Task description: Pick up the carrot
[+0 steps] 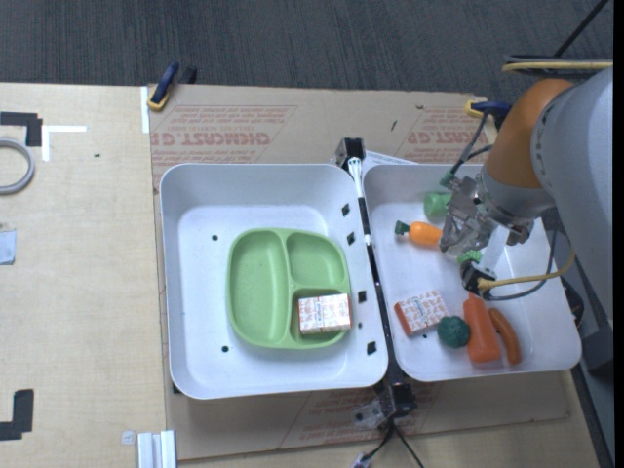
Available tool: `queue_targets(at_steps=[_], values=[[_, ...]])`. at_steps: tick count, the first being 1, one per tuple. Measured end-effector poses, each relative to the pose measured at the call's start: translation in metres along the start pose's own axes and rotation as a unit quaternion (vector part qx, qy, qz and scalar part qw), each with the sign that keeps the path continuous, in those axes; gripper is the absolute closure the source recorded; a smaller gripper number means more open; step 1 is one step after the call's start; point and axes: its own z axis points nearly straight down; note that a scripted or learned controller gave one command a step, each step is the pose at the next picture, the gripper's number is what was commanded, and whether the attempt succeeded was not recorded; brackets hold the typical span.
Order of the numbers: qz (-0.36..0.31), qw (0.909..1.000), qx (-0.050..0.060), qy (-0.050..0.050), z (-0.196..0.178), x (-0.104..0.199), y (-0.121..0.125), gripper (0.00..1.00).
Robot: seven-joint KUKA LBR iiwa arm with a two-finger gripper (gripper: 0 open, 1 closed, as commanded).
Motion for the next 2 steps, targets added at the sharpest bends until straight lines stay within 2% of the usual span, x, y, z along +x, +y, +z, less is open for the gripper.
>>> queue_targets(at_steps=[1,2], values=[[0.000,1.0000,0.000,0.000,0.000,0.000,0.000,0.00],[0.101,0.9949,0.001,0.000,0.009,0.037,0.011,0.00]])
